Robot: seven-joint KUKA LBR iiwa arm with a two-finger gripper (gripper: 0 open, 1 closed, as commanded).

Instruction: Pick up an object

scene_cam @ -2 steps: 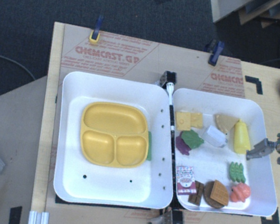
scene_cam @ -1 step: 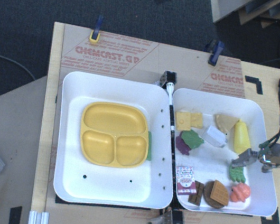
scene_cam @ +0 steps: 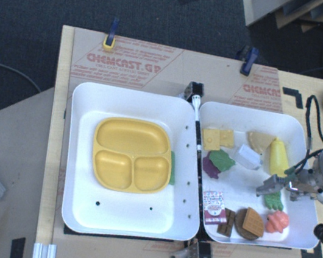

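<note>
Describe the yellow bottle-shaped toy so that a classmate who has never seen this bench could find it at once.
Start at the right white bin, the one crowded with toy food. Look along its far right side, just above the pincer: the yellow bottle lies there. It alone is tall, smooth and bright yellow; the cheese is pale and blocky.

Heaped in the right-hand white bin (scene_cam: 262,117): pale yellow cheese slab (scene_cam: 217,138) and tan piece (scene_cam: 259,140) near the far wall, yellow bottle (scene_cam: 278,156) upright-ish toward the right wall, white block (scene_cam: 247,156) mid-bin. Purple piece (scene_cam: 210,165) under a green leafy one (scene_cam: 222,160) by the left wall. Along the near wall, printed packet (scene_cam: 214,204), brown waffle-like piece (scene_cam: 250,223), pink toy (scene_cam: 277,221), small green item (scene_cam: 273,200) just above.
</note>
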